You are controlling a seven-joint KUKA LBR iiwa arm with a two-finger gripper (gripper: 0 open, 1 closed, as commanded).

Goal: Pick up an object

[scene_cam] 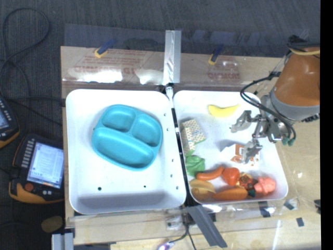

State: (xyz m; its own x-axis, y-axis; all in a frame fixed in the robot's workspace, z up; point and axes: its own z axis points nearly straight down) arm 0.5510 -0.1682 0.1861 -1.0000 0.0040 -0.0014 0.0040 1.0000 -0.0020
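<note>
- We look down on two shallow white bins side by side; the left bin [78, 191] holds a blue divided plate [127, 135], lying flat near its middle.
- The right bin [229, 99] holds the things to pick from, most of them heaped along its near edge, probably where they slid together: an orange carrot [208, 174], a tomato [231, 176], a pink piece [265, 185] and a green leafy piece [195, 164].
- A yellow banana [222, 110] lies apart near the far wall, and a patterned packet [192, 133] rests by the divider.
- The arm [299, 82] reaches in from the right, and its gripper [251, 151] hangs over the right bin above a small orange and white item [240, 153].
- We cannot tell how the gripper is set: its metal parts blur together against the white floor.
- We judge it is lining up on that small item, though contact is unclear.
</note>
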